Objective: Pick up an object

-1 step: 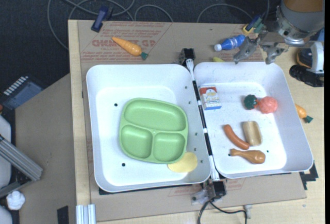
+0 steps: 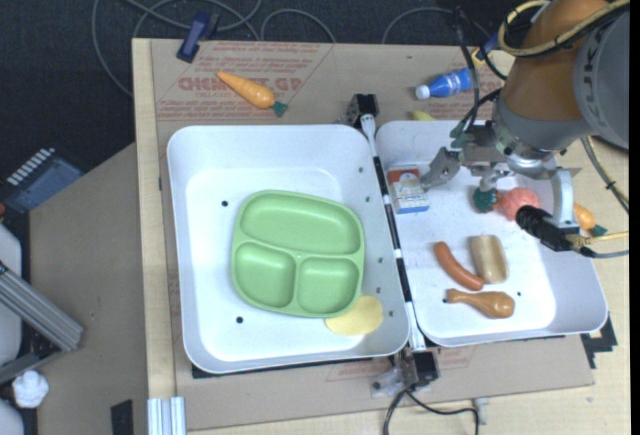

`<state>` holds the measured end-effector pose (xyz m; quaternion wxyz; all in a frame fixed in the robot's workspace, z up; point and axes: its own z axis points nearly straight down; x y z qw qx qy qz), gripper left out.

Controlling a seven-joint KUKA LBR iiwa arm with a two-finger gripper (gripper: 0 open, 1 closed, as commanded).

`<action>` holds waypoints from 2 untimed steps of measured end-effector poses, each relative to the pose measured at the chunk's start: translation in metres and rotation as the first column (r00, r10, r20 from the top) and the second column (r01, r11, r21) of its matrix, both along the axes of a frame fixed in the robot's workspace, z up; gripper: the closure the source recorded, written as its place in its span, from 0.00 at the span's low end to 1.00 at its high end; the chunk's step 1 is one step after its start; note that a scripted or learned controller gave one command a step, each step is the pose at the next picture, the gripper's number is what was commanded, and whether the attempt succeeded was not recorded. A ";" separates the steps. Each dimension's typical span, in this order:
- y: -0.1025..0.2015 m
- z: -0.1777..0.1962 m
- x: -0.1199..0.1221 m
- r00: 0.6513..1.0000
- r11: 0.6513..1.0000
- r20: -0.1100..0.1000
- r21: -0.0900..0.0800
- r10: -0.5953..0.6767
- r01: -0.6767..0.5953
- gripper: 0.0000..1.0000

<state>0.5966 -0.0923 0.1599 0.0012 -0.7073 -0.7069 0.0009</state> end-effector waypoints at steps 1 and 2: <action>-0.034 -0.065 -0.055 1.000 1.000 0.000 -0.001 -0.001 0.001 0.00; -0.011 -0.072 -0.090 1.000 1.000 0.013 -0.004 0.000 0.000 0.00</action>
